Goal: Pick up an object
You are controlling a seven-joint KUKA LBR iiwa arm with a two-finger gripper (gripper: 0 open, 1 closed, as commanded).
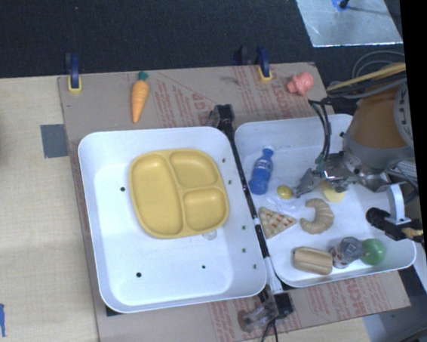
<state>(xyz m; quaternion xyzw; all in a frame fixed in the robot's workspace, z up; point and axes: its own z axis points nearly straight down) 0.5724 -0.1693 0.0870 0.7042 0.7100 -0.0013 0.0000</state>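
I had the worktop (29,224) wide under me, the two white bins side by side on it. The left bin (120,290) carried the yellow divided plate (178,191). The right bin (270,134) carried all the small stuff, and my arm (380,130) hung in over its right side. The claw (322,179) sat low in that bin, between the yellow ball (285,192) and the croissant (318,215); whether it was open or closed I could not tell, and I saw nothing held in it. The blue bottle (261,171) lay tilted near the bin's left wall. The wooden block (313,260) lay near the front wall, the green ball (373,250) towards the corner, the pizza slice (276,221) by the divider. My pick was the croissant, just beside the claw: light, I judged, probably rigid toy plastic, a bit slick. I would pinch it across the thick middle of the curve, not the tapering ends.
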